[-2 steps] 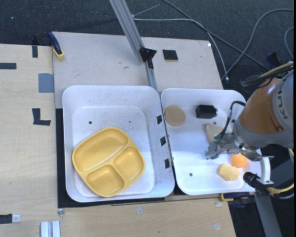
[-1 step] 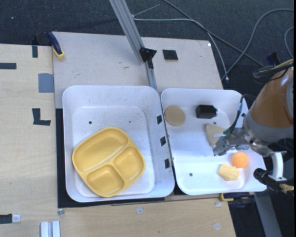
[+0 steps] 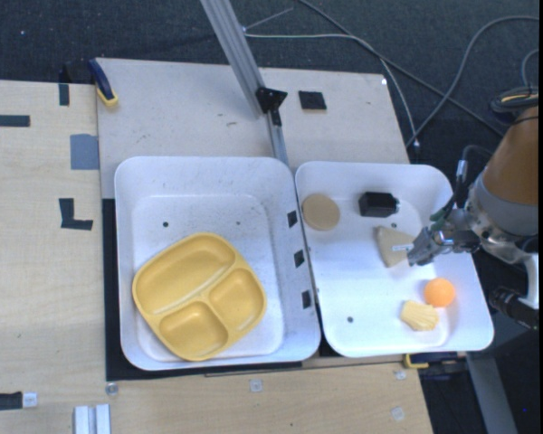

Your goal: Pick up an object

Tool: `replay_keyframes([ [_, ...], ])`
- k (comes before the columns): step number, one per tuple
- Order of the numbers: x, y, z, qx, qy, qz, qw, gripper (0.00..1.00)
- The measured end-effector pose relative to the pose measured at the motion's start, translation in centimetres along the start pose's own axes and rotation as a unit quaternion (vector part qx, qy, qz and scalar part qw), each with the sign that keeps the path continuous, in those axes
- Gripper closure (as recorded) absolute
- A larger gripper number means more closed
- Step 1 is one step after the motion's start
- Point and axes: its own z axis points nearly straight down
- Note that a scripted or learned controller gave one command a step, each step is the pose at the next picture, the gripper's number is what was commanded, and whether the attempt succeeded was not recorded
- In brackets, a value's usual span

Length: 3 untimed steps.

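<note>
One hand overlaps beige wedge; grip unclear, arm cut off right.

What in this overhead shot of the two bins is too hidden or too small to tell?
- Gripper, camera view: too small and dark to tell whether it touches the beige wedge beside it.
- Beige wedge: its right end is covered by the gripper.
- Black block: too small to identify.
- Arm: cut off by the right edge.
</note>
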Motion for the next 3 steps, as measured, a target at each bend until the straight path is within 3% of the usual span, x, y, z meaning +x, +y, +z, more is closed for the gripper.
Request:
replay_keyframes([
  [1, 0.0, 0.1, -5.3, 0.000, 0.000, 0.000, 1.0000, 1.00],
  [3, 11.1, 1.5, -4.6, 0.003, 0.002, -0.003, 1.0000, 1.00],
])
